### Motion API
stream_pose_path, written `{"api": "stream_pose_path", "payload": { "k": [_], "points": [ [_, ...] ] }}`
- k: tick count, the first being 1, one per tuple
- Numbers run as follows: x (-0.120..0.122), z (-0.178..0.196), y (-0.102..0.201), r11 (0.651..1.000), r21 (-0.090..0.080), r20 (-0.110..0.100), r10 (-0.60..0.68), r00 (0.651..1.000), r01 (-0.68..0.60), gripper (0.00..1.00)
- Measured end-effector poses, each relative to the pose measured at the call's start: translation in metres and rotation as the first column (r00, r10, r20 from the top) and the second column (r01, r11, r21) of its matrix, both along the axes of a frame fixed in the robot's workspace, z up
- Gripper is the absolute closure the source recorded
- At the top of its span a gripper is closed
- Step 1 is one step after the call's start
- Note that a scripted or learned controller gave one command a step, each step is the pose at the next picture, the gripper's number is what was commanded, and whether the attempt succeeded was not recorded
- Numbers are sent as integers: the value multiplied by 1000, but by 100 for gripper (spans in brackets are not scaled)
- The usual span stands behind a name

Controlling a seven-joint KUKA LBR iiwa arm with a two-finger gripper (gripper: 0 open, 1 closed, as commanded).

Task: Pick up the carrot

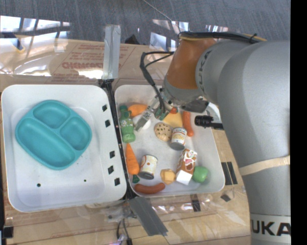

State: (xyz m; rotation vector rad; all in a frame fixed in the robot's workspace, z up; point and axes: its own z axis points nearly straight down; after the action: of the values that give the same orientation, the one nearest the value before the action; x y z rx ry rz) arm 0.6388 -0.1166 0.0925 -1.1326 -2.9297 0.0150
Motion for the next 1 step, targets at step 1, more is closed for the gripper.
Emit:
{"api": "stream_pose_path", "payload": {
  "k": [1],
  "points": [
    [0, 0, 0, 1000, 0, 0, 0, 1000, 0, 0]
  ]
}}
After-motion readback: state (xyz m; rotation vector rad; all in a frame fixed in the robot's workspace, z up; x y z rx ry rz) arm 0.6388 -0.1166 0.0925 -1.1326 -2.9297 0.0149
